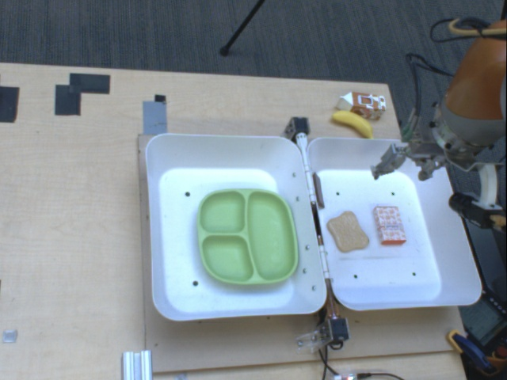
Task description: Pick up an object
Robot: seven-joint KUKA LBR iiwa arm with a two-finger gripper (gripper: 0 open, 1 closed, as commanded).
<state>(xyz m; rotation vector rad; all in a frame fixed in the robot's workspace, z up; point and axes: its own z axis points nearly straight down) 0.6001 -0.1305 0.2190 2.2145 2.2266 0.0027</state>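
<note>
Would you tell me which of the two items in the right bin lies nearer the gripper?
The red-and-white packet. It lies on the right of the bin, closer to the gripper above it, while the bread slice lies further left, toward the divider.

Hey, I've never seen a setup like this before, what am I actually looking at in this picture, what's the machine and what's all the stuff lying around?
This is one photo from a camera fixed above a wooden bench, looking down at a slant. The machine at the right is a robot arm, grey and orange, ending in a two-finger gripper that hangs over the right bin's far edge with nothing between its fingers. Two shallow white bins sit side by side. The left bin holds a green divided plate. The right bin holds a slice of toy bread and a small red and white box. Behind the bins on the bench lie a toy banana and a small carton. The arm's job is to pick something up.
</note>
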